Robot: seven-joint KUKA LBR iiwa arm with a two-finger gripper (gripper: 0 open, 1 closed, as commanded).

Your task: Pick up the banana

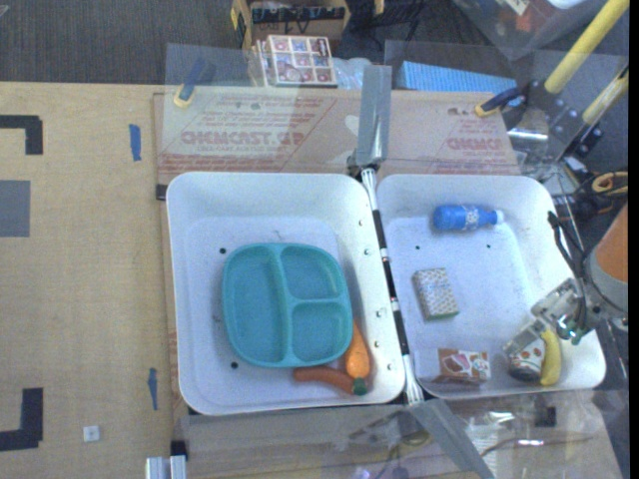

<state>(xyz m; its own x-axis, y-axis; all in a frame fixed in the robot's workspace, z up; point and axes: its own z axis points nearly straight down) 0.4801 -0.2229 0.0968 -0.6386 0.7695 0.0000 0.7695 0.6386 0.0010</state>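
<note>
My hand (561, 319) hangs low over the near right corner of the right bin (399, 208), just above the banana (549, 357). The banana lies against the bin's near wall, its length running away from that wall, with a small round grey thing (521, 359) touching its left side and a brown snack packet (462, 365) a little further left. I cannot tell whether my fingers are apart or together; the metal parts blur into the bin's wall, and nothing shows between them.

To do this well, I judge I should centre over the banana's middle and turn my wrist so my fingers cross its short width, not its length. The grey thing crowds one side and the bin's wall is close on the other, so one finger must slip into a narrow gap. I would come down straight, close gently, and lift only once the banana is truly caught, since it may roll or slide along the wall.
</note>
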